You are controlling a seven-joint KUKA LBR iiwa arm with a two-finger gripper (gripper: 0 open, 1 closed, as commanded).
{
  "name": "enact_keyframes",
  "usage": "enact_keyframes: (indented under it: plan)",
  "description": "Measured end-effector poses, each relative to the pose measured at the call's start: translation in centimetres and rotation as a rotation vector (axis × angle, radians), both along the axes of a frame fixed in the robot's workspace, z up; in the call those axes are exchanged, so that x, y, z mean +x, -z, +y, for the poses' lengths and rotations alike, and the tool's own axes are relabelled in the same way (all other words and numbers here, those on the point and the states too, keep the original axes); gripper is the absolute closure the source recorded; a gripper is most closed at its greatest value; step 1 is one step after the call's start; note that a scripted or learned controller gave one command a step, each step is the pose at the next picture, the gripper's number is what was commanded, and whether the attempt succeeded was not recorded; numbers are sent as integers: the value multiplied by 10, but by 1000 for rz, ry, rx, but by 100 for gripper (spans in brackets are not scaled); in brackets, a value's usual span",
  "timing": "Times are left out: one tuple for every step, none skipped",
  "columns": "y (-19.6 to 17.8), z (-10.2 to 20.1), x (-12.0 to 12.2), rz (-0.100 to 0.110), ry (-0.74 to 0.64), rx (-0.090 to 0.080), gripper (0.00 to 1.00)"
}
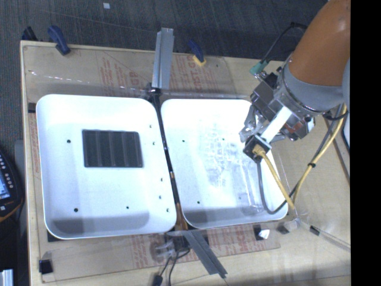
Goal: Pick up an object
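Seen from above the desk (89,64), the grey-and-orange arm (318,52) reaches in from the right and hangs its claw (253,131) over the far right corner of the right bin (196,219). From this angle I cannot tell whether the claw is apart or together, and nothing shows in its hold.

Just below and left of the claw, on the floor of that bin, lies a faint see-through shape (223,157), likely thin clear plastic, though its outline is too washed out to read. The left bin (53,112), well apart from the claw, holds a dark ribbed slab (112,148) lying flat near its middle. Blue clamps (59,42) grip the desk's far edge.

Either item could serve for the pick. The clear piece looks light, flimsy and slippery, apt to crumple or slide, and it is best pinched at a raised fold or edge. The slab looks stiff and only moderately heavy. Lying flush, it gives little to bite on, so a grasp across its short sides or one lifted edge seems the safer bet. The task looks barely begun.
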State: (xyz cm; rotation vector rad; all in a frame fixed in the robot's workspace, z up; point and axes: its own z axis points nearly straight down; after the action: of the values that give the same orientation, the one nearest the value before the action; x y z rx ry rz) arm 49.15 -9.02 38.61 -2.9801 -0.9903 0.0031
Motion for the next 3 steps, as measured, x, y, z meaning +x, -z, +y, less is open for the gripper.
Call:
enact_keyframes:
  plan:
    - [-26, 34, -13, -8, 296, -2, 100]
    - [-1, 36, 67, 1, 139, -1, 100]
    - [-12, 10, 57, -5, 90, -2, 100]
